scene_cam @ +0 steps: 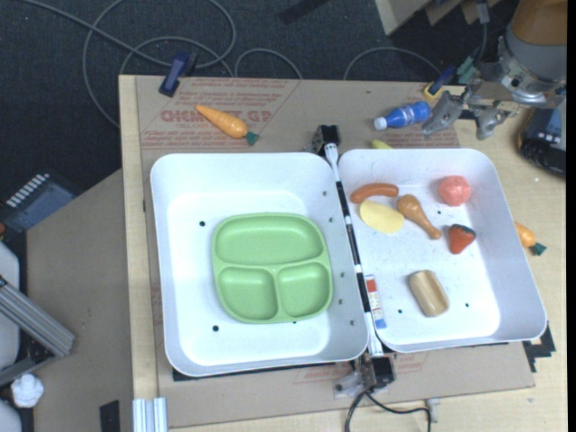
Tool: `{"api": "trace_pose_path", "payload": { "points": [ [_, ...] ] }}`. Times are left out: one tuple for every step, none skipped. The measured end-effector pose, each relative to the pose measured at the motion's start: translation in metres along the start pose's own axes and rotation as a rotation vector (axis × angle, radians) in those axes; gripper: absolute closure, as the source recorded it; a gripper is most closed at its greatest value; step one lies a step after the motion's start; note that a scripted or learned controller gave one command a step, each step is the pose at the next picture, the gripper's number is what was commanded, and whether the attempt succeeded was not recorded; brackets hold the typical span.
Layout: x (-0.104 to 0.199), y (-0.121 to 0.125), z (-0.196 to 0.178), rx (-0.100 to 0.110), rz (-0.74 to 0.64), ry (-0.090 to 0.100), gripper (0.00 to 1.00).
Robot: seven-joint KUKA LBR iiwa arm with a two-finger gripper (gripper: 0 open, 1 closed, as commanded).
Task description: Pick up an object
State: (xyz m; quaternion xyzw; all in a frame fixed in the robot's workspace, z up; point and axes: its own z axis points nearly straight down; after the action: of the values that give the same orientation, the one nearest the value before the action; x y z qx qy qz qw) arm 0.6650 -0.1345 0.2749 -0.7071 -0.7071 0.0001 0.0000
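- The things I could pick lie in the right bin [504, 318]: a sausage [373, 192], a yellow lemon-like piece [382, 216], a drumstick [419, 215], a pink ball [454, 190], a strawberry [462, 238] and a bread roll [428, 292].
- None of them is between my fingers, so I judge the pick has not begun; this is the approach step.
- My gripper [468, 111] hangs above the bench at the right bin's far edge, its fingers spread and holding nothing, close to a blue and white bottle [402, 116].
- Next I would need to move over one piece, the pink ball being nearest, descend with the fingers straddling it, then close.
- The left bin [180, 313] holds a green divided tray [270, 266].
- A carrot [225, 121] lies on the cardboard [144, 196], whose red print is too faint to read.
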Motion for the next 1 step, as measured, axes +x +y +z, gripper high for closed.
{"api": "trace_pose_path", "payload": {
  "points": [
    [-0.0288, -0.0041, 0.1904, -0.001, 0.001, 0.000, 0.00]
  ]
}}
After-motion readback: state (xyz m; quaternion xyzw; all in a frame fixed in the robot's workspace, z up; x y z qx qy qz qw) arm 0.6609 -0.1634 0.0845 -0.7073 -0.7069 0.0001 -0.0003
